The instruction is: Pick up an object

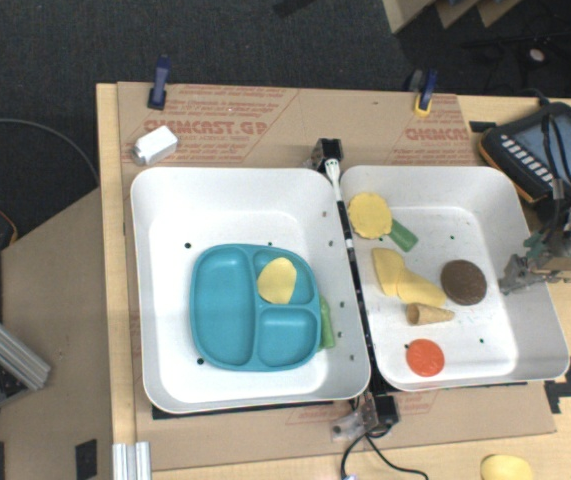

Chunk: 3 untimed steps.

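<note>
Right bin (495,203): a flat yellow disc (369,214) near the upper left corner, with a small green piece (402,235) touching its lower right edge. Below them, a pale yellow wedge (401,277) lies aslant, a tan piece (428,314) at its lower end. A dark brown round (462,281) lies to the right; an orange-red disc (425,357) near the front wall.

Left bin (165,268): a yellow oval (277,281) on a teal divided plate (227,308).

Left bin (155,298) mostly taken by teal tray (230,313), right bin (495,343) crowded centrally
</note>
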Available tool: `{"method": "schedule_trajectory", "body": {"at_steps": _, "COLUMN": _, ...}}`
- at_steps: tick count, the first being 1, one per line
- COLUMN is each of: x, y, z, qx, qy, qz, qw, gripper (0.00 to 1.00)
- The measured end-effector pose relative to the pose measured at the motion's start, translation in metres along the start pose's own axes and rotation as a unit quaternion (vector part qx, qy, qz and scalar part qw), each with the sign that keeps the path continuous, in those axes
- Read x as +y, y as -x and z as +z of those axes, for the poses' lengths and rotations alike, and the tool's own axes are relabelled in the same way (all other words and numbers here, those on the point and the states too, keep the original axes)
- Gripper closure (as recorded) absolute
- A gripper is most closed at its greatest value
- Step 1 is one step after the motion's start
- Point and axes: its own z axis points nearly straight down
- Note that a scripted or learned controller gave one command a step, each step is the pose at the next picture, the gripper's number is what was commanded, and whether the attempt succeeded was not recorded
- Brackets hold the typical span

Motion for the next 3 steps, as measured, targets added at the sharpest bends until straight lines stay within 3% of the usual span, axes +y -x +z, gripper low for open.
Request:
{"method": "schedule_trajectory", "body": {"at_steps": 1, "x": -0.018, "y": -0.058, "z": -0.167, "qx": -0.005, "qy": 0.017, "qz": -0.004, "qw": 0.9998, "gripper": 1.00}}
{"method": "schedule_trajectory", "body": {"at_steps": 2, "x": -0.011, "y": 0.015, "z": -0.184, "qx": -0.007, "qy": 0.011, "qz": 0.003, "qw": 0.9999, "gripper": 1.00}}
{"method": "schedule_trajectory", "body": {"at_steps": 3, "x": -0.023, "y": 0.004, "z": -0.334, "qx": -0.008, "qy": 0.018, "qz": -0.001, "qw": 0.9998, "gripper": 1.00}}
